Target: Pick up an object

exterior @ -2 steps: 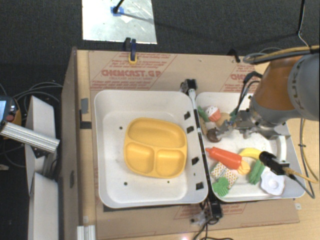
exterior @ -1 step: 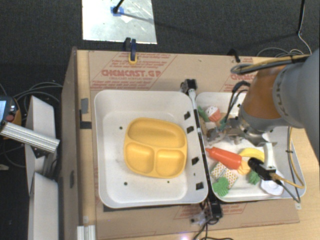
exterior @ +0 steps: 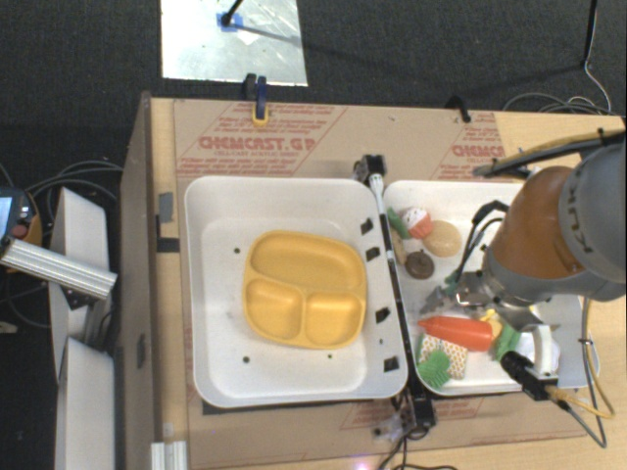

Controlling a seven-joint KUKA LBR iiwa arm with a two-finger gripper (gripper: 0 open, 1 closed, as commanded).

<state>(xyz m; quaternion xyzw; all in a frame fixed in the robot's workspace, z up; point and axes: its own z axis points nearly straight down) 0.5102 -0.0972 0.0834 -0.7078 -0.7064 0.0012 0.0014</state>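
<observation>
- Seen from above at a slant: a desk (exterior: 294, 135) topped with brown protective film printed in red, filling the middle of the frame.
- Two white bins side by side on it: left bin (exterior: 211, 262) at centre, right bin (exterior: 460, 196) at centre right.
- Yellow tray (exterior: 304, 289) with three compartments lying flat in the left bin.
- In the right bin, a clutter of small things: a white-and-red piece (exterior: 418, 222), a tan round (exterior: 443, 239) just beside it, a dark disc (exterior: 419, 264) below those, an orange-red carrot (exterior: 458, 332) lower down, a green bristly piece (exterior: 436, 365) at the bottom edge.
- Arm (exterior: 549, 238) reaching in from the right, over the right bin, its orange band towards the upper part.
- Tool (exterior: 470, 297) low over the right bin, just above the carrot; cannot tell whether spread or pressed together, nor whether touching anything.
- Blue clamp (exterior: 258, 91) on the desk's far edge.
- Dark carpet floor (exterior: 78, 47) around; shiny metal plate (exterior: 233, 27) at upper left centre.
- Cables (exterior: 59, 179) and a metal rail (exterior: 59, 267) at the left edge.
</observation>
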